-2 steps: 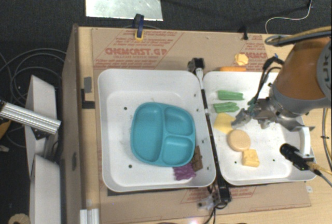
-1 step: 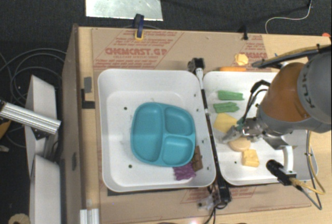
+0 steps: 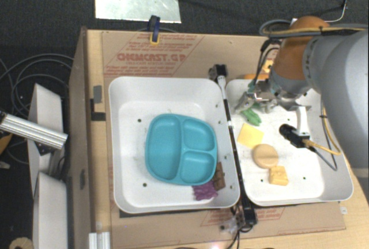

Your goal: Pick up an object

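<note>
On the counter point(image 3: 173, 49), two shallow white bins side by side. In the left bin point(image 3: 124, 127), a teal plate point(image 3: 181, 150) with three compartments, lying flat about in the middle. Just beside its near right edge, a purple lump point(image 3: 203, 191) and a brown piece point(image 3: 219, 177), both close to the wall between the bins; hard to say whether touching each other or not. In the right bin point(image 3: 323, 178), four small things. Nearest to the far left corner, a green piece point(image 3: 252, 116). Just in front of it, a yellow wedge point(image 3: 249, 135), flat on the floor of the bin. Then a tan disc point(image 3: 265, 156), just beside the wedge on the near side, and an orange block point(image 3: 278, 176), close to the disc and maybe touching it. From the right, the grey arm point(image 3: 340, 80) with its orange band, bending down over the far part of the right bin. At its end the tool point(image 3: 258, 99), low over the far left corner, directly above the green piece. Looks very near to the green piece, but impossible to say whether touching or apart. Impossible also to tell the state of the tool, spread or pressed together, from this angle.
</note>
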`<state>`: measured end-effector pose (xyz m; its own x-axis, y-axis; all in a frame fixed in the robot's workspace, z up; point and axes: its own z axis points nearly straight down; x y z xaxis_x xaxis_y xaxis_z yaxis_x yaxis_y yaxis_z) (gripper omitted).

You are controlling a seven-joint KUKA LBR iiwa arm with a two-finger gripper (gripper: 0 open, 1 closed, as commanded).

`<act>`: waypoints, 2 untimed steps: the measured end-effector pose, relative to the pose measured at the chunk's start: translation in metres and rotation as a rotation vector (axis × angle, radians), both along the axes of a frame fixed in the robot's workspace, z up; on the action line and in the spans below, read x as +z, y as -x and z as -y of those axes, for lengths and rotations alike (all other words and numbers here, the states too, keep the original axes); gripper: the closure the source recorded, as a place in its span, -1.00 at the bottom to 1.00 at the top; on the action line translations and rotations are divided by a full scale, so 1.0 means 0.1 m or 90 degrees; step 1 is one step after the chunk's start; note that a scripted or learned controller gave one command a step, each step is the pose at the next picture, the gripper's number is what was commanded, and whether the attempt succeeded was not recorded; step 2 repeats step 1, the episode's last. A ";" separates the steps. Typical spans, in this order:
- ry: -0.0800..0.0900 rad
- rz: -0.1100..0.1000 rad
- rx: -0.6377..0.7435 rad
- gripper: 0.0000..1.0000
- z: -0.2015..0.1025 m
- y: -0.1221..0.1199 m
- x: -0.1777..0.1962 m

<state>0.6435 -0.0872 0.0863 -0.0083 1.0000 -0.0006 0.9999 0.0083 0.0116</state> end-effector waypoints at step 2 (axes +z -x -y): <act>0.000 -0.004 -0.001 1.00 0.02 0.03 0.10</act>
